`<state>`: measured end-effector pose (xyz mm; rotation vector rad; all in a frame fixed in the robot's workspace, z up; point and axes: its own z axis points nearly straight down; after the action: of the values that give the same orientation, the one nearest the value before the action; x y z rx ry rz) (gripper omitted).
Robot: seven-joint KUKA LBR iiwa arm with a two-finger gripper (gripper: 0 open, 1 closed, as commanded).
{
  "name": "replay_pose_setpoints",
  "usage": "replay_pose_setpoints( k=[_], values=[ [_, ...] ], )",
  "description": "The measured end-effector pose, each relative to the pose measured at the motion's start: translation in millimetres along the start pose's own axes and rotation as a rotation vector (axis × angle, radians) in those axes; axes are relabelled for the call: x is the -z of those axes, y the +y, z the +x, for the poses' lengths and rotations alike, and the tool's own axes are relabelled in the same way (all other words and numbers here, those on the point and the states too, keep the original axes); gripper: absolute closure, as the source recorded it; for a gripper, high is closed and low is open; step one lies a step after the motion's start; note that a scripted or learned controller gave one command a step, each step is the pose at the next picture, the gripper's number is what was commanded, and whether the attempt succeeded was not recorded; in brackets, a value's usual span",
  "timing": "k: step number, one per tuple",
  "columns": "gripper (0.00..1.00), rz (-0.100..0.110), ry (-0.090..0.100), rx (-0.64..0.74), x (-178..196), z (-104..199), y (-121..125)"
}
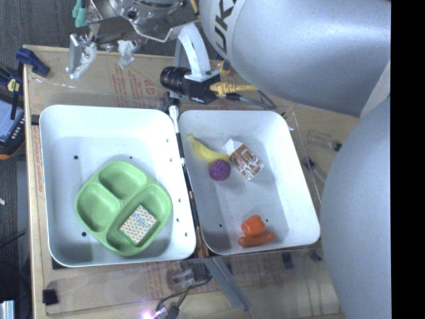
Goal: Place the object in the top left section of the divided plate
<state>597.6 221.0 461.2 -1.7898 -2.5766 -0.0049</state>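
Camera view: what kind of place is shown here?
Probably a robotics lab bench, not a kitchen. A big grey robot arm reaches over two shallow white bins: the left bin holds a green divided plate, the right bin small toy-like food such as a banana.

It was a robotics lab. A big grey KUKA arm [299, 38] hung over a plain wooden bench [133, 88] with a left white bin [56, 145] and a right white bin [289, 185], holding a green divided plate [96, 206] and a toy banana [204, 151]. A blue clamp [30, 60] sat at the bench corner, loose cables [174, 302] at its front.
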Motion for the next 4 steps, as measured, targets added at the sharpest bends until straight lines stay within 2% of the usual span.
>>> replay_pose_setpoints(
  k=[1, 2, 3, 4],
  values=[
    [1.0, -0.002, 0.002, 0.012, 10, 3, 1],
    [0.0, -0.002, 0.002, 0.012, 10, 3, 1],
    [1.0, -0.006, 0.004, 0.024, 20, 6, 2],
    [0.0, -0.005, 0.004, 0.025, 20, 6, 2]
  ],
)
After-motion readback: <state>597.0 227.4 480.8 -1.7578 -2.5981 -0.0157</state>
